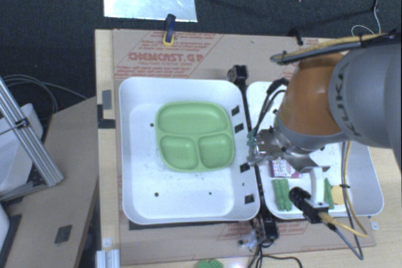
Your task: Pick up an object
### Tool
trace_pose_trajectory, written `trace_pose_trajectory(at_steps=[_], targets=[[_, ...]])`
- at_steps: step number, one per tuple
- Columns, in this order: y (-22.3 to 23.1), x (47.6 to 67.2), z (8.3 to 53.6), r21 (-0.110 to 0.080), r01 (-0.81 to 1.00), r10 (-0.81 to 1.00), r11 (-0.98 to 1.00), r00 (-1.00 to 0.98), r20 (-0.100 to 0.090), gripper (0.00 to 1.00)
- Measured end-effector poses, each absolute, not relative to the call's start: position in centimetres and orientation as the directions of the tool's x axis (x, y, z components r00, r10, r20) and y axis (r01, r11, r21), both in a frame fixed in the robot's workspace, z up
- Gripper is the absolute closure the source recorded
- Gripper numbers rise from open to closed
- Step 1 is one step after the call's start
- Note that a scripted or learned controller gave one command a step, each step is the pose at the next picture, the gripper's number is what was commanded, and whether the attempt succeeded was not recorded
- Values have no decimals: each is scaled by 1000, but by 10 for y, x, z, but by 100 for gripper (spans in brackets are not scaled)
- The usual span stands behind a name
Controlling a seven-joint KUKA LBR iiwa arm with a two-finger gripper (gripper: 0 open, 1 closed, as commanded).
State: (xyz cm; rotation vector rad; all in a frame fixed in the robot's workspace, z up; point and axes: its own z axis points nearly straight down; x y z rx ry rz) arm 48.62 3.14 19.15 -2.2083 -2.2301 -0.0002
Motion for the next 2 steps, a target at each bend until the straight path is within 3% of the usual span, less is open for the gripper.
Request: trace_pose_trajectory(at_steps=[1,2], targets=[[27,487,193,1,1000,1000,2,-2,1,0],[-45,494,206,3,1000,1000,-5,5,-2,0]])
